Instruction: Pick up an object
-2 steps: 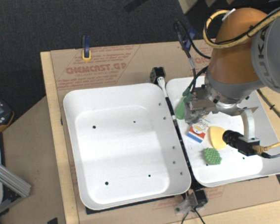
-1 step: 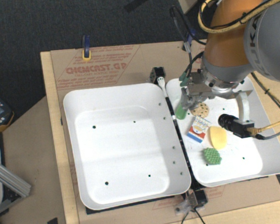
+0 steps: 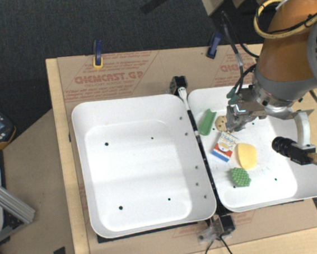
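The right bin holds a green stick-shaped piece, a small round tan disc, a white packet with red and blue print, a yellow lemon-like object and a green knobbly block. My gripper hangs over the upper middle of this bin, its tip just right of the tan disc and just above the packet. The fingers point downward, and I see nothing between them.
The left bin lies beside the right one, with a black divider strip between them. A black cylindrical part on the arm juts over the right bin's right side. Blue clamps hold the cardboard at the back.
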You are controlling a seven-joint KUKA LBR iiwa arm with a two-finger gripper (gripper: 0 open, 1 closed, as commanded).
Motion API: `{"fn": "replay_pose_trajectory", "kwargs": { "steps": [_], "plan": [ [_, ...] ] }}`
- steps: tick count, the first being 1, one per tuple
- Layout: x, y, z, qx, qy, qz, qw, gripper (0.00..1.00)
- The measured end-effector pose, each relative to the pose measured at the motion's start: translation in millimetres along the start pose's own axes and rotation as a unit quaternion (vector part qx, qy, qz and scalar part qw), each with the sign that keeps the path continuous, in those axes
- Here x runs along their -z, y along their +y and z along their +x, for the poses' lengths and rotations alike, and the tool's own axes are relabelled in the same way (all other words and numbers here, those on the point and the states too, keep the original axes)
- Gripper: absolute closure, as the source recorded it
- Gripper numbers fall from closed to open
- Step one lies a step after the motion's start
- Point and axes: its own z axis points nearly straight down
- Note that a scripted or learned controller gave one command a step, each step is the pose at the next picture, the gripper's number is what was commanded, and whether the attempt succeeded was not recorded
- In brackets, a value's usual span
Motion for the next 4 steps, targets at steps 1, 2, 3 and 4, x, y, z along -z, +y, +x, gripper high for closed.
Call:
{"fn": "replay_pose_trajectory", "kwargs": {
  "steps": [1,2,3,4],
  "plan": [
    [98.0,-4.9,86.2,0.007,0.001,-0.007,1.0000,1.00],
    [83.6,-33.7,93.7,0.003,0.000,0.001,1.0000,1.00],
    [2.3,-48.0,27.4,-0.001,0.000,0.003,1.0000,1.00],
    [16.7,-46.1,30.5,0.002,0.000,-0.002,1.0000,1.00]
  ]
}}
